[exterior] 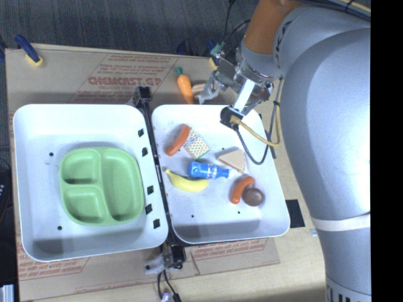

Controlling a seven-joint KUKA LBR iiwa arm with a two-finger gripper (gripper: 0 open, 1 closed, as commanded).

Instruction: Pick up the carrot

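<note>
The carrot [184,87], orange with a small green top, lies on the cardboard just behind the back rim of the right bin [271,222]. It sits outside both bins. My gripper [206,92] hangs just to the right of the carrot, over the bin's back edge, very close to the carrot's lower end. The view does not show anything held in it. The grey arm with its orange band rises behind it at the upper right.
The right bin holds a sausage [177,139], a checkered packet [197,145], a sandwich wedge [232,160], a blue bottle [206,170], a banana [186,182], another sausage [241,189] and a brown lump [254,197]. A green divided plate [101,184] lies in the left bin [28,131].
</note>
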